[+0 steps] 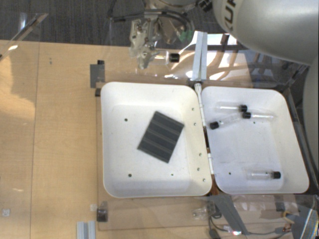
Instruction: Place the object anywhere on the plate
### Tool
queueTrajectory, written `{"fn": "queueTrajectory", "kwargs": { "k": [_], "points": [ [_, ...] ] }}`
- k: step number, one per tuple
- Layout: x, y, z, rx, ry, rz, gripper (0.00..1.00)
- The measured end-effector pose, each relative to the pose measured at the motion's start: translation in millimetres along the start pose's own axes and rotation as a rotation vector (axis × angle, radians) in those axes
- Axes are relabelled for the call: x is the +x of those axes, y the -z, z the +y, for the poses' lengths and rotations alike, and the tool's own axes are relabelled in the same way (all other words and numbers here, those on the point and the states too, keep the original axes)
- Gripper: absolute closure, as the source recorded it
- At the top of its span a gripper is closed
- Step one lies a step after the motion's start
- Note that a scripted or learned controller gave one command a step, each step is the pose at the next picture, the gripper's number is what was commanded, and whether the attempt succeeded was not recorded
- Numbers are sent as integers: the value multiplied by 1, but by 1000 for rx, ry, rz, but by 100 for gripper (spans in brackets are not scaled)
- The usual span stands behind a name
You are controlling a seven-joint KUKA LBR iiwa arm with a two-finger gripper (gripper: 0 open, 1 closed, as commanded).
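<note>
Four clear black-capped tubes (233, 108)

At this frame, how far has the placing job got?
Nothing looks placed yet: the dark ridged plate in the left bin is bare. The gripper hangs above the bench behind the bins, carrying nothing visible. Four capped tubes lie in the right bin. Picking and placing remain.

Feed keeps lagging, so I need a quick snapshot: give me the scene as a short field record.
plate: dark grey ribbed plate, lying flat and tilted in the left bin
objects: four clear tubes with black caps in the right bin, e.g. one near the front
hand: hand above the bench behind the left bin
on plate: none of the tubes
</note>
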State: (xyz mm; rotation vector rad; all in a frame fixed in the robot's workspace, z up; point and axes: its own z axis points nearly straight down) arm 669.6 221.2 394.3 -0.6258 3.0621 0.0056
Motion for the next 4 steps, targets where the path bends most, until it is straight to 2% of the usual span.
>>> {"fn": "queueTrajectory", "kwargs": {
  "k": [1,2,3,4],
  "points": [
    [0,-1,0,-1,0,1,0],
    [38,-90,32,3,-667,9,0],
    [44,-233,33,3,-743,10,0],
    [42,-221,33,-1,-742,1,100]
  ]
}}
